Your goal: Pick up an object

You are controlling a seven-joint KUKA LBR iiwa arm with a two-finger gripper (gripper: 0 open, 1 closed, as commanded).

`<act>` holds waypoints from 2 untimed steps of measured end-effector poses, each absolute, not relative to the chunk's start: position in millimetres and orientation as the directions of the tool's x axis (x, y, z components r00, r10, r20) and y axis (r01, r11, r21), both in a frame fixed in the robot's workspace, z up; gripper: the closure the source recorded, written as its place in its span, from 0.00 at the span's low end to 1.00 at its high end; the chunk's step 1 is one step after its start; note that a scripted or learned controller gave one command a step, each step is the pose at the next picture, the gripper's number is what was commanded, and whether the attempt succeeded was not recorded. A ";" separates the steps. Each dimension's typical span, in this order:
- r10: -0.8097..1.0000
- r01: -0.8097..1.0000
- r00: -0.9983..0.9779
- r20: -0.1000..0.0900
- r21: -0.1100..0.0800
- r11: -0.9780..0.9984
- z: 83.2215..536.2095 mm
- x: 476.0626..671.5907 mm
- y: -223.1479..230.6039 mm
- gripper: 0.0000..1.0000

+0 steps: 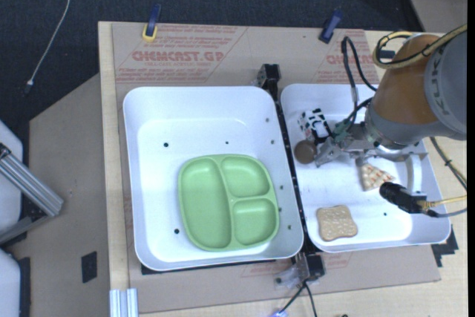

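Two bins (141, 159), one plate (227, 201), perhaps four objects (336, 222).

Plate (226, 202) in left bin (141, 115); cracker (336, 222) in right bin (393, 234).

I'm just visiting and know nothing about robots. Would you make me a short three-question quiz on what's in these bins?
1. True or false: the green divided plate lies in the right bin.
2. Which item lies nearest the camera view's bottom edge?
A. toast slice
B. brown round piece
C. pizza slice
3. Fill in: the gripper hovers over the ____ bin.

Key: 1 false, it lies in the left bin. 2 A. 3 right.
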State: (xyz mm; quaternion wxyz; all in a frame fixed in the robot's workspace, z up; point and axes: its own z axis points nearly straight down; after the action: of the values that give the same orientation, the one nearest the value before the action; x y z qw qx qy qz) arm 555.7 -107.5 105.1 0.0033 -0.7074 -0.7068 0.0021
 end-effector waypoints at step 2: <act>1.000 1.000 0.001 0.000 0.001 -0.001 95.2 556.3 -107.2 1.00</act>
State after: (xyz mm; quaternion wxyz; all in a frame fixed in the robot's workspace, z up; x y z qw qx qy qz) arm 556.3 -107.2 95.2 -0.0002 -0.7075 -0.7067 -0.0002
